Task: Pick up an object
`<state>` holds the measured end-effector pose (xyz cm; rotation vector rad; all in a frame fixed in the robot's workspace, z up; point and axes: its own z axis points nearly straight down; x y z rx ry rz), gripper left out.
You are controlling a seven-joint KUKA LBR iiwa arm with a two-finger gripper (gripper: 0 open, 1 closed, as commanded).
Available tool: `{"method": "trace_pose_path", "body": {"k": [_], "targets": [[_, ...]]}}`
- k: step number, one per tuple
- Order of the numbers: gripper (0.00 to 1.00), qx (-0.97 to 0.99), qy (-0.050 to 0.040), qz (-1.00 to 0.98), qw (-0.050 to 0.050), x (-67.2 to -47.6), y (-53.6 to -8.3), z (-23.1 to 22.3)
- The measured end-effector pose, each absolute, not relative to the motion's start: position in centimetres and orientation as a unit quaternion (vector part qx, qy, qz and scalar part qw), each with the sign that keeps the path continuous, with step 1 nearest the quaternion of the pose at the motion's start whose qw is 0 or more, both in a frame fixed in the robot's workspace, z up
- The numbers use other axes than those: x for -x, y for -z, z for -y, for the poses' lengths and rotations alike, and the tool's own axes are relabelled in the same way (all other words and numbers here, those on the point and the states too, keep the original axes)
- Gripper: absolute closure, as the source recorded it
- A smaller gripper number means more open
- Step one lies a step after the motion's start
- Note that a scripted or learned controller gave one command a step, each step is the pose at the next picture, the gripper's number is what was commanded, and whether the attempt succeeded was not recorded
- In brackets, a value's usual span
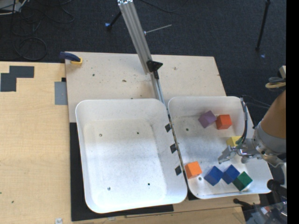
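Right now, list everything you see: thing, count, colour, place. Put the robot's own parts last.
Bins: 2, white, side by side on the bench; left bin, right bin.
Purple cube: 1, right bin, far part.
Orange cubes: 2, right bin; one beside the purple cube, one near the divider.
Yellow cube: 1, right bin, by the gripper, partly hidden.
Blue cubes: 2, right bin, near edge.
Green cube: 1, right bin, near corner.
Aluminium rail: 1, silver, behind the bins.
Clamp: 1, blue and yellow, bench's far left corner.
Gripper: 1, grey, over the right bin.
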<state>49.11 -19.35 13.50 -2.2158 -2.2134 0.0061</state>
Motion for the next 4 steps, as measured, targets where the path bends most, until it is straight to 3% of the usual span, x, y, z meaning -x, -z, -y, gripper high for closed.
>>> {"method": "trace_pose_path", "body": {"k": [1,2,4], "targets": [[0.0,0.708,0.0003,0.706,0.001,-49.2,-9.1,19.3],[1.0,0.71,0.0005,0.705,0.002,-49.1,-10.2,19.4],[1.0,0.707,0.0007,0.707,-0.002,-49.4,-20.4,20.5]]}}
